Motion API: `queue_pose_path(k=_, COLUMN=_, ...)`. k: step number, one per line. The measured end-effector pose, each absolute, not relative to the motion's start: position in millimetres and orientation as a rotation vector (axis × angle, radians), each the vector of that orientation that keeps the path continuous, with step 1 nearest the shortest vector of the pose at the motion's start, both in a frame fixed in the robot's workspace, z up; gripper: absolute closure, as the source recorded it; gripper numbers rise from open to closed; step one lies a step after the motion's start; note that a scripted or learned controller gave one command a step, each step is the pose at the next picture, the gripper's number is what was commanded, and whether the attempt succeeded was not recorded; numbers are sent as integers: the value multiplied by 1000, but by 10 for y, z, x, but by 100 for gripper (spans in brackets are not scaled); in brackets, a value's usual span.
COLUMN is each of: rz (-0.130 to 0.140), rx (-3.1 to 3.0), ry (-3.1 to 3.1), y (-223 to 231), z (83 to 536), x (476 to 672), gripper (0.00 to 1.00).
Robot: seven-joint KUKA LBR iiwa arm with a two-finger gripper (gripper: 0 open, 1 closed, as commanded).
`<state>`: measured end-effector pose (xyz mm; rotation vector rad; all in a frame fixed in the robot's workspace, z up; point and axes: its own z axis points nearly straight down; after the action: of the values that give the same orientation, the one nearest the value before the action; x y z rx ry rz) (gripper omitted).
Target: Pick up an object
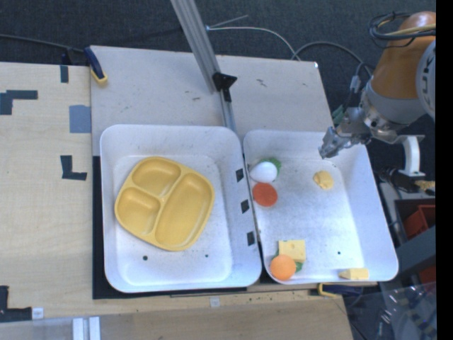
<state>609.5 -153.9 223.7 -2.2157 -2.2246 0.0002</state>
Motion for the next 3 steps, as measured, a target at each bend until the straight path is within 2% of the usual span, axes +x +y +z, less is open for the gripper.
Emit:
queue_pose_path(k=1, rz=0, rx=-2221, ry=-2220, y=-1484, z=2540, x=5583, gripper=100)
queue_pose_path(k=2, rz=-3, rx=-2222, ry=-2224, y=-1426, z=2984, x=5329, gripper=100)
queue_pose_path(k=3, rz=3, rx=-2213, ry=-2226, y=-1002, z=2274, x=6268, gripper=100)
